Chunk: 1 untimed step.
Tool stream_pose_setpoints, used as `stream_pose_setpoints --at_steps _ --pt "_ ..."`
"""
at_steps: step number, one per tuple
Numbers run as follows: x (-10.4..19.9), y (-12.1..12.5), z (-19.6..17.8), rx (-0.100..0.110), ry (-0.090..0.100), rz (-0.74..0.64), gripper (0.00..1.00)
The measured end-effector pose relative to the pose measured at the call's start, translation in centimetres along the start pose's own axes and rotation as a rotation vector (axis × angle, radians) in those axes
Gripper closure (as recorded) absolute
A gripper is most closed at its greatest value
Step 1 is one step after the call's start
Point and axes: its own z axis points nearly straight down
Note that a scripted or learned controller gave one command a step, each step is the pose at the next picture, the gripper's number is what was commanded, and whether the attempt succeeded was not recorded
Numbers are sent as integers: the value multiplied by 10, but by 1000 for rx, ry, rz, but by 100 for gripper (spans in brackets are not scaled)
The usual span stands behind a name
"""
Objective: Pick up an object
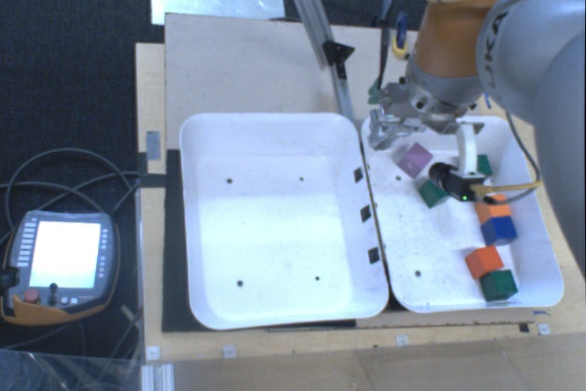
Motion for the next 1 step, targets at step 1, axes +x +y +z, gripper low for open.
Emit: stream_pose_setpoints --at_steps 1 --pt "51 -2 6 0 1 0 100"
